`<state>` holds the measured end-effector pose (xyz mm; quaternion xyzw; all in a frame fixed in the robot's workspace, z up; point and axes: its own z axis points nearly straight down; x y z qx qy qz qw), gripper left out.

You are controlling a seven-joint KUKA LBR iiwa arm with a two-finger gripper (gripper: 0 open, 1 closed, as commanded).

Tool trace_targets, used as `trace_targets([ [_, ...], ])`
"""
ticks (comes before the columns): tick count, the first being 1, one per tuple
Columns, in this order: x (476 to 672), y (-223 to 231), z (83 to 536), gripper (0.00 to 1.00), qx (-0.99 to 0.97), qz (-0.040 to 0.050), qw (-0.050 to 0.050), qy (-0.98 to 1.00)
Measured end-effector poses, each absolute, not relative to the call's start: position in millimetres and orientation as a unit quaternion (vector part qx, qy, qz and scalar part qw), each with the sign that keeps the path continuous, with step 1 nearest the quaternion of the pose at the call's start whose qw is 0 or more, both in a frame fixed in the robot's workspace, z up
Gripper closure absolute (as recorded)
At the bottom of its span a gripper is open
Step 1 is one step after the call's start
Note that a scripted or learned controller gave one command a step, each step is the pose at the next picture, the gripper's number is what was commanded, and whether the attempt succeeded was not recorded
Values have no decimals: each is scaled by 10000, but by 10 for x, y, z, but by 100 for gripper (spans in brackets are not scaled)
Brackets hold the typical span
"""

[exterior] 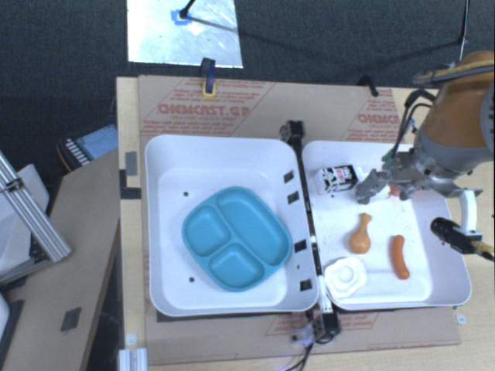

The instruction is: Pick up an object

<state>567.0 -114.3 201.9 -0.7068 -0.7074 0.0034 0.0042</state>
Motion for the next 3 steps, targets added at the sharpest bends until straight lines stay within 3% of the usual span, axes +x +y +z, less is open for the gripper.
trace_targets([
  [1, 5698, -1142, 2080, 0, -7061, -3, -5, -7082],
  [3, 5727, -1240, 1172, 0, -7068, 7, 11, -7074],
])
